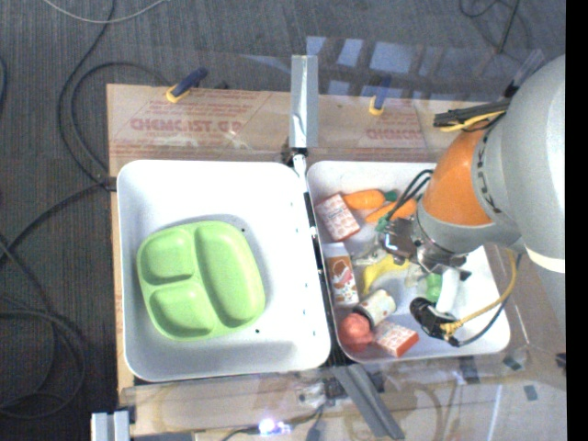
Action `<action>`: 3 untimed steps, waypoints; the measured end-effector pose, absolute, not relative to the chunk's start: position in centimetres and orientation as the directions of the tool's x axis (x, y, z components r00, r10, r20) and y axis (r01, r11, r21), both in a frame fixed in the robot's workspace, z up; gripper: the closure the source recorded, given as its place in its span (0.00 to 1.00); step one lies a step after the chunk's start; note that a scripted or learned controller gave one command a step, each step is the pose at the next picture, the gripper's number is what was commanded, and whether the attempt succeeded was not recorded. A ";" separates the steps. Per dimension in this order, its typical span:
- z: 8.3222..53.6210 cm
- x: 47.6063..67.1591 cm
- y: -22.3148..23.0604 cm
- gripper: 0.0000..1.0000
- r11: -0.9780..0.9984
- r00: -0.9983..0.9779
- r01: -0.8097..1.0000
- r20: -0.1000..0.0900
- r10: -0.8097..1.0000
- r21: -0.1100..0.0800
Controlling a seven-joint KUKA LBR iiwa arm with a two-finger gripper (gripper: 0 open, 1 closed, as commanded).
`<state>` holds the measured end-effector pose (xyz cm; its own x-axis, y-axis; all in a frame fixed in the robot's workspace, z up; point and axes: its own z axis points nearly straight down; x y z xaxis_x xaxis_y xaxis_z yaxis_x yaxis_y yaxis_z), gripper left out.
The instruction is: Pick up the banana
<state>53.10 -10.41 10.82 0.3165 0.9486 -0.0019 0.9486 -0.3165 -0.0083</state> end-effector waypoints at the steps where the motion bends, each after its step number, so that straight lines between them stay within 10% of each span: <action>1: 9.0 51.8 -10.2 0.00 -0.315 0.315 0.949 -0.005 0.949 0.018; 2: 9.7 51.8 -10.1 1.00 -0.313 0.313 0.950 -0.003 0.950 0.011; 3: 18.0 56.8 -5.7 1.00 -0.695 0.695 0.719 -0.009 0.719 -0.005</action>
